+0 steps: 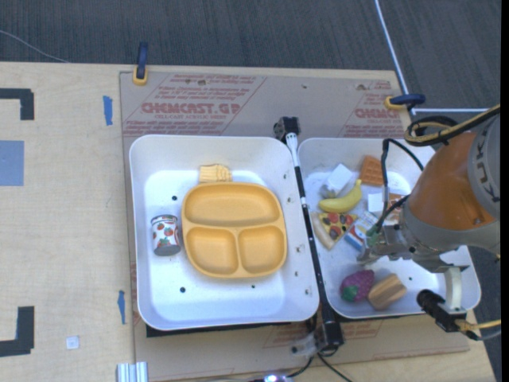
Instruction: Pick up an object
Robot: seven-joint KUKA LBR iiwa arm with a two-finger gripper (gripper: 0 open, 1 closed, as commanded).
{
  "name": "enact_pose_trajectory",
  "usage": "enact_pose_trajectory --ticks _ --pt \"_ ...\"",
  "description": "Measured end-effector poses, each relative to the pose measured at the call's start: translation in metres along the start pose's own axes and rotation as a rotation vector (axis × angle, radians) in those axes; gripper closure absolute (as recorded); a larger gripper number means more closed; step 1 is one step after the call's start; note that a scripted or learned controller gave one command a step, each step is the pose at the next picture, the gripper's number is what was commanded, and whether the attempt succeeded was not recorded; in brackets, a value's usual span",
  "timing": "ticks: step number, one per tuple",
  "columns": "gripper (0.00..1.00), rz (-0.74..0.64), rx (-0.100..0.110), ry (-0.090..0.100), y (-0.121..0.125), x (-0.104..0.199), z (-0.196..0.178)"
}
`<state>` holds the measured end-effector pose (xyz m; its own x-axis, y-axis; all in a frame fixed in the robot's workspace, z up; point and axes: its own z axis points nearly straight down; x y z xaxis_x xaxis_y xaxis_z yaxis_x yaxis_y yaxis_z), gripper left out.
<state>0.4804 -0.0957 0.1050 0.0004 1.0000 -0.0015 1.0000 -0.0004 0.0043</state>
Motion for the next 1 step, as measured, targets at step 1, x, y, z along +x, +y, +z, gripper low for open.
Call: enact_pose_trajectory --ticks 1 --pt "1.00 -0.002 0.002 0.002 0.0001 0.0635 -0.0800"
